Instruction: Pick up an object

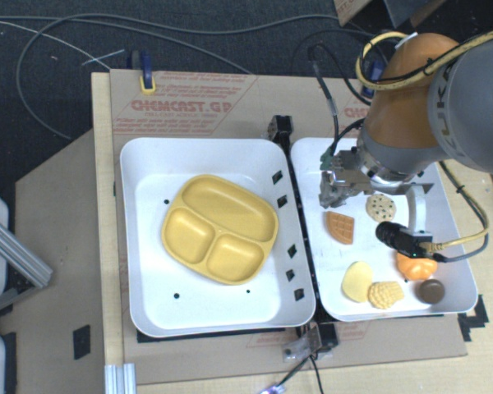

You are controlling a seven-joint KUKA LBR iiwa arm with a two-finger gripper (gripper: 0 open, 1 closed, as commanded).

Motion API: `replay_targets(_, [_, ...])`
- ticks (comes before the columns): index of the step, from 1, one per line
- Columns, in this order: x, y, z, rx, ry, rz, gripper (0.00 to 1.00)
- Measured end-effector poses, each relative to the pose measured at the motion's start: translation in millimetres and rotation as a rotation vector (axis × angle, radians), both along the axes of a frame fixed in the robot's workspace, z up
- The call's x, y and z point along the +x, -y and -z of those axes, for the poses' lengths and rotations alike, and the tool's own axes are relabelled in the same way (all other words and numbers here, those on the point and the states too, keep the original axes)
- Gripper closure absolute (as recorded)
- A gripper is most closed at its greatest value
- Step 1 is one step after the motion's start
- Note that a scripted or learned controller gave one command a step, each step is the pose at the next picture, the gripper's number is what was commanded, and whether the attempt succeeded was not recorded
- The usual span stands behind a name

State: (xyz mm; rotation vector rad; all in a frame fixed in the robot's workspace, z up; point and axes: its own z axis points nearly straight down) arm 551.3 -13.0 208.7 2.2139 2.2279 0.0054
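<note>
The likeliest thing to lift is the tan wafer-like cracker (340, 226), which lies flat on the floor of the right bin (456, 302), just left of the bin's middle. It looks like a light, stiff plastic play-food piece: easy on weight, but thin and low, so the grip should go across its narrow width at the edges, low against the bin floor, since a hold on its smooth top would probably slip. Nearer the camera than the cracker sit a pale yellow wedge (357, 281) and a knobbly corn-like piece (385, 294), touching each other; beyond them to the right are a brown ball (431, 290) and an orange fruit (416, 266). Just past the cracker and to its right lies a speckled round cookie (381, 208). The gripper (337, 194) hangs just beyond the cracker, close above its far edge and slightly left of it; whether it is spread or closed I cannot tell, as the metal parts blur together from this angle, and nothing is seen in it. Well left of the cracker, the left bin (140, 220) holds a yellow divided plate (220, 228).
</note>
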Motion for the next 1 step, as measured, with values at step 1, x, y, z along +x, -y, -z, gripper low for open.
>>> replay_targets(1, [11.6, -60.7, -12.0, 0.001, 0.0, -0.001, 1.0])
